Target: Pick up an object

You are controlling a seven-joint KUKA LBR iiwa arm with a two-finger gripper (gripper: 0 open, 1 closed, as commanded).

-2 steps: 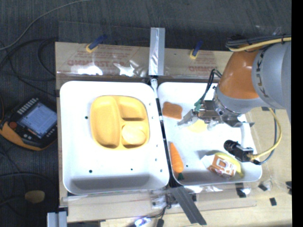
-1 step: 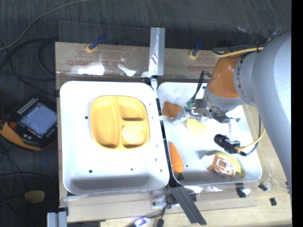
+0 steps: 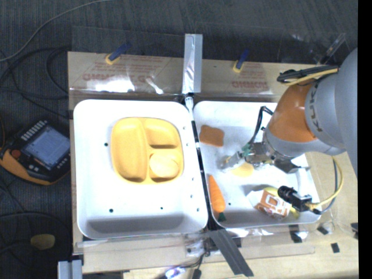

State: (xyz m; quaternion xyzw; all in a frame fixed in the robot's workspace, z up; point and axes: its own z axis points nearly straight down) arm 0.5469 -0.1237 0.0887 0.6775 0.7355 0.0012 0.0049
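Gripper: low in the right bin, reaching in from the right, just at the near edge of a pale yellow piece; open or closed cannot be told from this slant.
Step in hand: judged as the descent or grasp stage of a pick; nothing seen lifted clear of the floor.
Next move: likely calls for a firm close across the piece's short width, then a straight lift, keeping off the bin wall.
Left bin: holds only a yellow divided tray, well apart from the gripper.
Carrot: lying along the right bin's left wall, near the front.
Orange-brown slab: flat, toward the back left corner, apart from the gripper.
Orange-and-white packet: near the front wall, tilted.
Target look: pale yellow piece small, flat, soft-edged, partly hidden beneath the gripper; probably thin and hard to get under.
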